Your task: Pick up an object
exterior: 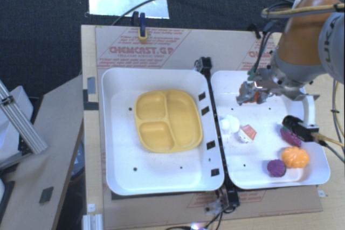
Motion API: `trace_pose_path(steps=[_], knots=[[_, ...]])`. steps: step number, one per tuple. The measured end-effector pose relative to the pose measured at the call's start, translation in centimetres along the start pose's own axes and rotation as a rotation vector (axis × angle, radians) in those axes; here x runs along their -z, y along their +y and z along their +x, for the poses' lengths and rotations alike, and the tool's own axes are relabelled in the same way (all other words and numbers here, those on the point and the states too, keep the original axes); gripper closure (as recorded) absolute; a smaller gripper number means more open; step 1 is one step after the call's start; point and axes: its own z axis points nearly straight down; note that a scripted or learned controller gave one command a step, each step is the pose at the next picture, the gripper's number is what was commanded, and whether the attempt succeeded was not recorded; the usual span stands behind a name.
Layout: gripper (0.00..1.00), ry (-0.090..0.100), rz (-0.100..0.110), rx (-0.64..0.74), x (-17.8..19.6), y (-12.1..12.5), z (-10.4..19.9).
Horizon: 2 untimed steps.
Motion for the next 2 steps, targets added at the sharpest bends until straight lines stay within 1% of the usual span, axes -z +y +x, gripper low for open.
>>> trace_pose_path(steps=[1, 2], knots=[[1.0, 0.0, 0.001, 0.0, 0.0, -1.1, 5.4], [1.0, 0.001, 0.0, 0.001, -0.6, 0.0, 10.9]])
